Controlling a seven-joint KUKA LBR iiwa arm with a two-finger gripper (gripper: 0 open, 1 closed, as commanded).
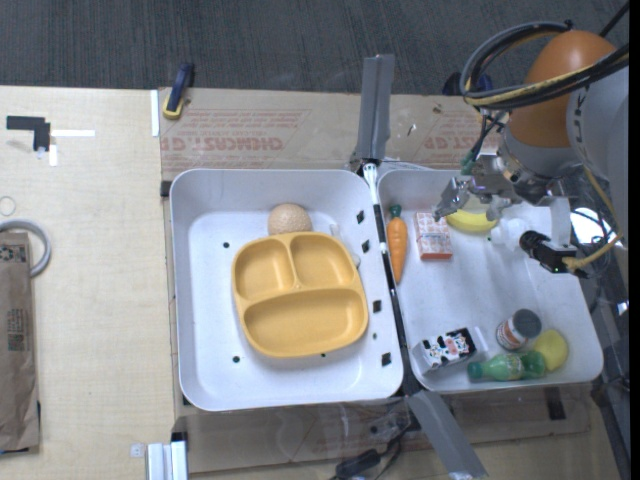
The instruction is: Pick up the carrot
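Observation:
The carrot, orange with a green top, lies along the left wall of the right bin, its green end pointing to the back. My gripper hangs over the back of the right bin, to the right of the carrot and apart from it, just above a banana. A small pink and white box lies between the carrot and the gripper. Nothing shows between the gripper and the carrot touching either.
The left bin holds a yellow divided plate and a beige round item. At the front of the right bin lie a black and white item, a green bottle, a can and a lemon.

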